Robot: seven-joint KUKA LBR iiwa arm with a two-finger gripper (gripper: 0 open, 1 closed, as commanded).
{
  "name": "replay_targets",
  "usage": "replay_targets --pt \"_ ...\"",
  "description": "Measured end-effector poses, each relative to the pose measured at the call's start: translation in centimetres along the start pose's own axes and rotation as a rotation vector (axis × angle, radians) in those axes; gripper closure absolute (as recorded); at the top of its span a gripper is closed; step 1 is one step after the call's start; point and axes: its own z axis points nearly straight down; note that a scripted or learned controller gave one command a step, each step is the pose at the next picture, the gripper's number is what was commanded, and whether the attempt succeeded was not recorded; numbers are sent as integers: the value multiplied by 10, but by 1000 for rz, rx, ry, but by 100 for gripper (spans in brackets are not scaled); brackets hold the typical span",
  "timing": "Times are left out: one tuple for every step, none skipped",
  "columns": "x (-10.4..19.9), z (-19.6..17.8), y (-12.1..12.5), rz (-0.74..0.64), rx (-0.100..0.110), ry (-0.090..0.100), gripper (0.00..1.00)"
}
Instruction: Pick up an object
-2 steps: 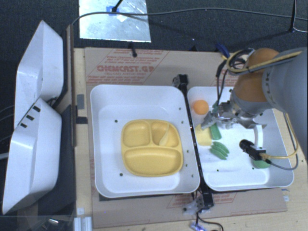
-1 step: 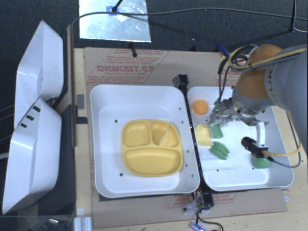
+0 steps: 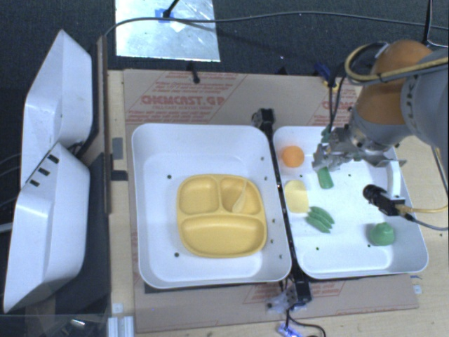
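Camera view, yellow tray (image 3: 222, 216) in left bin (image 3: 151, 188)

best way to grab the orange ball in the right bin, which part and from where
Probably from straight above, fingers closing across the widest middle of the orange ball. It is round, so no side grips better, but it sits close to the right bin's left wall, so align the fingers along that wall. The gripper is just beside it.

one camera sits high over the desk (image 3: 210, 90) and looks down at a slant. it is far enough back to see both white bins side by side, left bin (image 3: 151, 188) and right bin (image 3: 407, 251). the arm (image 3: 414, 97) comes in from the right.
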Motion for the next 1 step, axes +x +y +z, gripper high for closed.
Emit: replay_targets --pt "0 -41 1 1 2 0 100"
